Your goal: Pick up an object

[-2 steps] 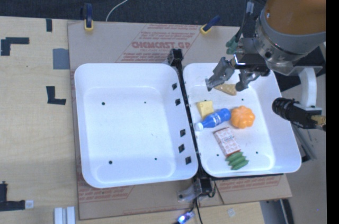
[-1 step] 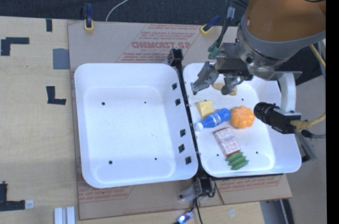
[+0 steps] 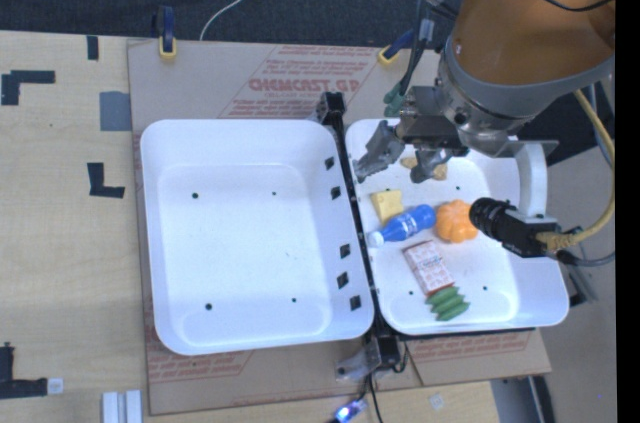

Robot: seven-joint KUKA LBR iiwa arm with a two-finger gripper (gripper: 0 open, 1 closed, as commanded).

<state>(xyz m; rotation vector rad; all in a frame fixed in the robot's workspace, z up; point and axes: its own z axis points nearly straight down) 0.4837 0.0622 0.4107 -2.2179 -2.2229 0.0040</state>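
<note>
While tool [image 3: 405,161] fingers spread apart, empty | cardboard [image 3: 290,76] reads "CHEMCAST GP"

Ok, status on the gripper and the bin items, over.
Gripper open, hovering over right bin, holding nothing. Yellow block, blue bottle, orange ball just below it. Nothing blocking.

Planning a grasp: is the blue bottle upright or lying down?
Lying down: the bottle rests on its side in the right bin, cap toward the divider.
</note>
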